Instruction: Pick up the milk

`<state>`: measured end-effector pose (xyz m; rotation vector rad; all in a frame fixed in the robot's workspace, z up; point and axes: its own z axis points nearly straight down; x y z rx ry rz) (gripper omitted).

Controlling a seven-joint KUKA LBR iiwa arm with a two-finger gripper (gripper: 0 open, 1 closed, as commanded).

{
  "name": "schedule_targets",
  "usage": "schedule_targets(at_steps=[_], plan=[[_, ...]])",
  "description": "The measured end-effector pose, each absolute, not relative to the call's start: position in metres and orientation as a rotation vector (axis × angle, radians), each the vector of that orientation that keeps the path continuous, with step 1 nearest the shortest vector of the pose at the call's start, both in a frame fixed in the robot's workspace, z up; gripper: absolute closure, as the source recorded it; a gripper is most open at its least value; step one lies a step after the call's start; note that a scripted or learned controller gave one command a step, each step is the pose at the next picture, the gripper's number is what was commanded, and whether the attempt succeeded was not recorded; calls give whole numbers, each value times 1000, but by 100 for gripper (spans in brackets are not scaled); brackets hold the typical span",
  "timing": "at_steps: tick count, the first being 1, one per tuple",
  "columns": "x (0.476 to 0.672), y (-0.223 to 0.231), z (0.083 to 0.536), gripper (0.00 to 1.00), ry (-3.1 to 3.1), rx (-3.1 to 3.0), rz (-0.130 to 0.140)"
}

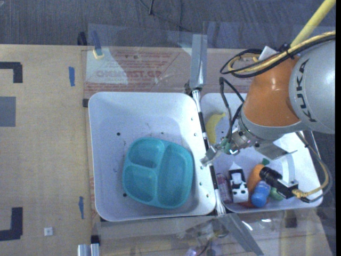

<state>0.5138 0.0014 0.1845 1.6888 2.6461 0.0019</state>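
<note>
**Gripper hangs above the right bin, milk carton lies below it**

The grey KUKA arm with its orange band reaches in from the right and covers much of the right shallow white bin. The left shallow white bin sits just beside it, their rims meeting along the middle. In the left bin lies a large teal plastic divided plate, with three compartments, resting toward the bin's near right part.

At the arm's end the two-finger gripper hovers over the left edge of the right bin, close to the shared rim. Whether it is spread or closed cannot be told from this view, and nothing is seen held in it.

A yellow curved banana-like toy lies in the right bin just above the gripper. The small white milk carton with black patches and a red mark lies in the near left part of the right bin, below and slightly right of the gripper, apart from it. Just right of the carton sit an orange rounded piece and a blue rounded piece, partly under a black fitting on the arm.
</note>
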Motion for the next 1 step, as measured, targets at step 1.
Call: schedule_targets(at_steps=[1], plan=[[479, -29, 184, 0, 2747, 1527, 0]])
